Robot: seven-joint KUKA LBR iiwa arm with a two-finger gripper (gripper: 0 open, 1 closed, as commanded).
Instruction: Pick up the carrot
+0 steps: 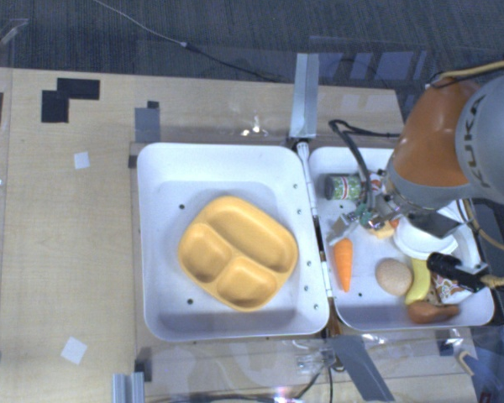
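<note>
The orange carrot [343,263] lies on the floor of the right bin [353,313], near its left wall, pointing toward the front. My gripper [363,217] hangs just above and behind the carrot's thick end, under the arm's orange band. Nothing shows between the fingers, and the arm hides how they stand.
A yellow three-part tray [238,251] fills the middle of the left bin [164,305]. In the right bin lie a small can [344,186], a beige egg-like ball [393,277], a banana [419,280], a white cup [424,236] and a brown item [428,311].
</note>
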